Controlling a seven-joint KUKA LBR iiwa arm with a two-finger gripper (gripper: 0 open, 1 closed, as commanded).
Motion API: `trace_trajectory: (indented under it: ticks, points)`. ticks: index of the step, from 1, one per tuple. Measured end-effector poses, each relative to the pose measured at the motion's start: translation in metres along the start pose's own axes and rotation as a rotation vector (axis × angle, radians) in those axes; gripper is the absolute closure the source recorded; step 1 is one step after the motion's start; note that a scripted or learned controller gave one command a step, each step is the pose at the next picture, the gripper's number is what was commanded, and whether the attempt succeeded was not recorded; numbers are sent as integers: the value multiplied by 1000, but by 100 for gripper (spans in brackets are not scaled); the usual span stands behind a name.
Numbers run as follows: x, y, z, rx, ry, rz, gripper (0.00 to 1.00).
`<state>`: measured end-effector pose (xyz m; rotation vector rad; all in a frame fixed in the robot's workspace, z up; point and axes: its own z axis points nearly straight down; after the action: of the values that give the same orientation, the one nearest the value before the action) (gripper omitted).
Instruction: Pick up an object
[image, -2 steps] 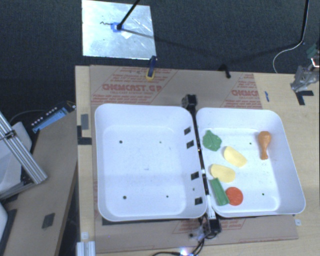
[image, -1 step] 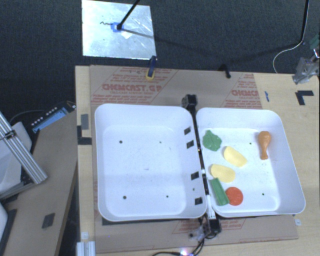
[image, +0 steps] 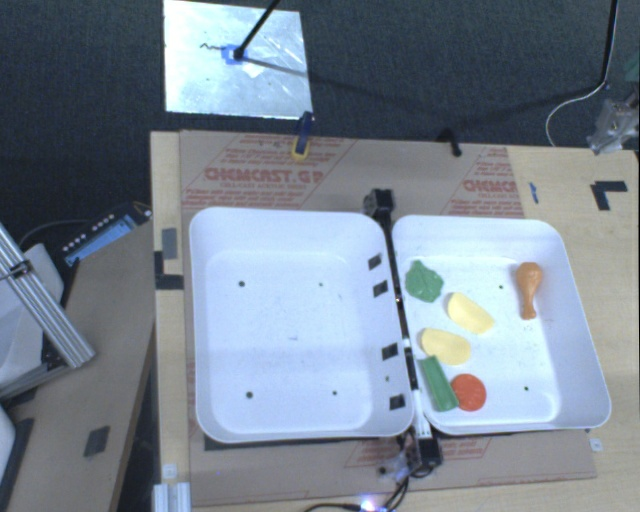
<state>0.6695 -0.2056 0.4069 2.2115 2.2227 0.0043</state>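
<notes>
The right bin (image: 575, 300) holds every object: a green leafy piece (image: 424, 282) near its left wall, two yellow pieces (image: 468, 313) (image: 445, 346) below it, a green stick (image: 437, 384) touching a red disc (image: 468, 392) by the front-left corner, and an orange drumstick (image: 528, 287) toward the right wall.

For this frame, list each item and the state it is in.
Left bin: holds nothing.
Right bin: holds six toy foods.
Drumstick: lying flat, apart from the others.
Green leafy piece: lying near the divider.
Two yellow pieces: lying flat.
Green stick: lying beside the red disc.
</notes>
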Motion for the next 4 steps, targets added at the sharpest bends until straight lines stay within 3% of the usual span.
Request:
trace_trajectory:
  ticks: [3, 4]
  points:
    - [3, -1, -28, 2, 0, 2, 100]
    - [56, -3, 120, 18, 8, -3, 100]
